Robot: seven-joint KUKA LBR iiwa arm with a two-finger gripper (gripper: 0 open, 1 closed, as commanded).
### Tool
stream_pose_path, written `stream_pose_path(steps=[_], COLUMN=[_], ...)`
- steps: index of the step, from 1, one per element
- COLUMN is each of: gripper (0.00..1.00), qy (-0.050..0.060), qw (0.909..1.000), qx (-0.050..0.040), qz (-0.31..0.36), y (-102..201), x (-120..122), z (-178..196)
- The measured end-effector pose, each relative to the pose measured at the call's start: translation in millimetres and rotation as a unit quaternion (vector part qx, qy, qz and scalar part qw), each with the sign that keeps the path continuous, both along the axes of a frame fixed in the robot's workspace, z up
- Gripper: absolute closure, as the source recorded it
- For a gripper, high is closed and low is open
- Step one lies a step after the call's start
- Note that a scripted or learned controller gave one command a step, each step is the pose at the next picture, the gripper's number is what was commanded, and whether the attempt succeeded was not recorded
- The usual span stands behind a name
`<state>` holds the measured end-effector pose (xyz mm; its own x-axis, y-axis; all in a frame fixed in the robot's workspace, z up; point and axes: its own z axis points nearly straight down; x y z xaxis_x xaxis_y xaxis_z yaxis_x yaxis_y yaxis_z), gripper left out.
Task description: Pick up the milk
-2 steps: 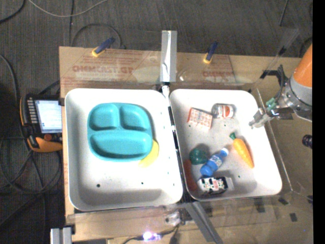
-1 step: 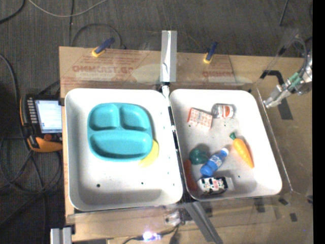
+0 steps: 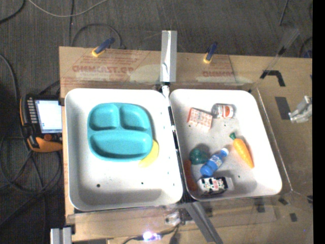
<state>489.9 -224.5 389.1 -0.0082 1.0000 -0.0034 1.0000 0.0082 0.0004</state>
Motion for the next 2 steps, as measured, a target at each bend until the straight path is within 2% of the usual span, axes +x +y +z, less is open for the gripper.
stream_pose_path(steps=[1,2], gripper=[1.0,1.0], qy=[0.002,0.002], qw=[0.9998,1.0], qx=[0.0014,0.002], qz=[-0.02,0.008], y=[119.7,60.5], x=[-5.7,-6.3], z=[-62.5,-169.4])
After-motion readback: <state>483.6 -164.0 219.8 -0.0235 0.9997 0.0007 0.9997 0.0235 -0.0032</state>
